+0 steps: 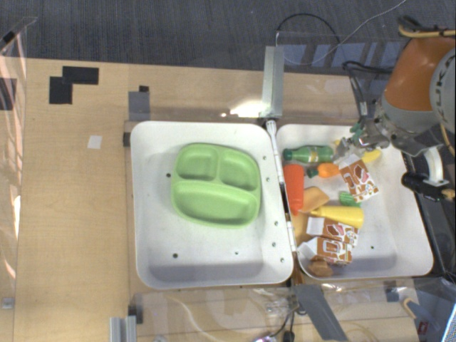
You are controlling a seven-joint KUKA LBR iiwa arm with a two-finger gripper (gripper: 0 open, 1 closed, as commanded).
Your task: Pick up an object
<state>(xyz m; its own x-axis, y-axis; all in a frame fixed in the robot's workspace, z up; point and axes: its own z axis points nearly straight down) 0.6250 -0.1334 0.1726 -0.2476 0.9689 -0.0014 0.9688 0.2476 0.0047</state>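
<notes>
The right bin [399,251] holds a heap of toy foods. A green bottle [310,153] lies at the back, with a small orange piece [328,169] just in front of it. A long red-orange piece [293,186] lies along the left wall. Nearer the middle are a yellow bottle [340,214] and two brown-and-white packets [358,182] [333,242]. My gripper [354,140] hangs low over the bin's back right part, right of the green bottle and just behind the upper packet. A yellow piece [371,157] peeks out beside it. Nothing is visibly held.
The left bin [153,255] carries a green divided plate [215,184]. A metal post [273,84] stands behind the seam between the bins. The arm's orange band [420,77] and grey wrist fill the space above the right bin's back right corner.
</notes>
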